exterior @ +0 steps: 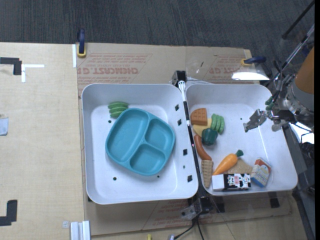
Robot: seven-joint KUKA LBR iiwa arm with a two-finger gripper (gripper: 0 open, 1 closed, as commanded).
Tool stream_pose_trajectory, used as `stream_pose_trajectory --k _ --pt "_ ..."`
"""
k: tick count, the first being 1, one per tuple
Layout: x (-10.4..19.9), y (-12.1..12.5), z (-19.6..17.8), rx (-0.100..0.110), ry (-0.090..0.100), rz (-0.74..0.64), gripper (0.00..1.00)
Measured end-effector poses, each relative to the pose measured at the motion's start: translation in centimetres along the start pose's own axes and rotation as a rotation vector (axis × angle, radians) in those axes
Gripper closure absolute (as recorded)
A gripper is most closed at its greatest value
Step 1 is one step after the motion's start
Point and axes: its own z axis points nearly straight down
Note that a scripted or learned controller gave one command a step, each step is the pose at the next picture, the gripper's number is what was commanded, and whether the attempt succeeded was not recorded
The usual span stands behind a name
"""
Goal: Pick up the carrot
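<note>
Low in the right bin [280,149] we see the carrot [226,163] lying aslant, green top up-right, just above a black-and-white carton [231,182] and beside a hot dog [201,148]; up and to its right, well apart, our tool [260,119] hovers with nothing between its parted fingers; the left bin [95,149] holds a blue divided plate [140,141].

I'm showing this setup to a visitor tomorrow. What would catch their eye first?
Probably the big blue divided plate in the left bin. Next, the heap of toy food in the right bin, with the orange carrot near its front. The gripper hangs over that bin's right side, apart from the carrot.
</note>
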Motion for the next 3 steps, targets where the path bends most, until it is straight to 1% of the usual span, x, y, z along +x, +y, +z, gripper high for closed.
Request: stream_pose_trajectory --k 1,2,3 --pt "2.7 -4.6 13.6 -0.004 0.001 -0.227 0.0" --pt "2.6 -4.4 12.7 -0.009 0.0 -0.22 1.0" --pt "9.5 -3.2 3.6 -0.002 0.0 -0.11 1.0"
